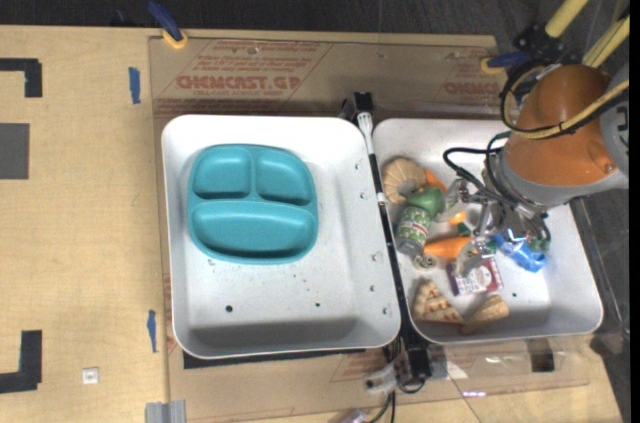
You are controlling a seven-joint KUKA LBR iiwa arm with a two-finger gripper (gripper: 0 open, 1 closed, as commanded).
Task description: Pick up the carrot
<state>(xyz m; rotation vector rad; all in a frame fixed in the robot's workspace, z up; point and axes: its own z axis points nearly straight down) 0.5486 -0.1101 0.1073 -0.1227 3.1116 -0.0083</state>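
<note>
small orange carrot (447,248) lies in right white bin (585,286), just left of and below the claw | two-finger gripper (487,223) low over the toy pile, grip state cannot tell | green can (413,229) left of claw | teal divided plate (252,202) far left

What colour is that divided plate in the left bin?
Teal blue; the divided plate shows plainly in the camera view, lying in the left bin.
</note>
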